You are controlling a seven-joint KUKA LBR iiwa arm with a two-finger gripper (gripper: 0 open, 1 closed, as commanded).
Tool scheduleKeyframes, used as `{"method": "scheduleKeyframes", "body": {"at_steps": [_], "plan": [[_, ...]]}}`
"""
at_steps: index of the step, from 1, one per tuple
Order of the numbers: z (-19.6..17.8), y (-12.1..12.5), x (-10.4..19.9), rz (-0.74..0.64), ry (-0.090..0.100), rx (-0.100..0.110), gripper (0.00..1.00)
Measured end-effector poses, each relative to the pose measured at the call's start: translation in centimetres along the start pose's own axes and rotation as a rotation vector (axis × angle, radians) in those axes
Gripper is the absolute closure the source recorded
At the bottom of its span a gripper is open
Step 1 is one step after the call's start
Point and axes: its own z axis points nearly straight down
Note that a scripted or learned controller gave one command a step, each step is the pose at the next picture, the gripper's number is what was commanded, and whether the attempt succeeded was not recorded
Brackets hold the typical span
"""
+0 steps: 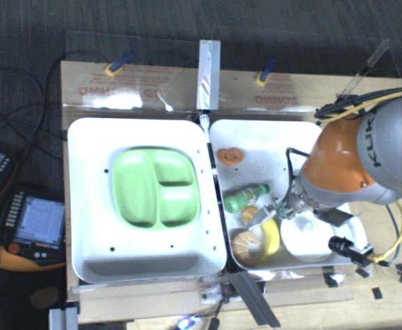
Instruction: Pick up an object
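In right bin point(255, 139), gripper point(281, 210) low over clutter beside banana point(272, 238); grip state unreadable, can't tell.
Banana light, smooth, bruisable (probably toy plastic): pinch across its middle; green bottle point(245, 199) rolls.

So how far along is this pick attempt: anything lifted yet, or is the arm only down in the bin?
Done: the arm has reached into the right bin, with the gripper low beside the green bottle and banana. In hand: nothing visibly; both lie on the bin floor. Left: grasp one object and lift it. The green tray sits in the left bin.
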Motion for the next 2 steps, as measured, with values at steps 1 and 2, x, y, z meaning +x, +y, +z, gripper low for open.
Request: {"method": "scheduleKeyframes", "body": {"at_steps": [1, 2], "plan": [[-1.0, 0.1, 0.0, 0.000, 0.000, -0.002, 1.00], [-12.4, 6.3, 6.5, 0.087, 0.005, 0.013, 1.00]]}}
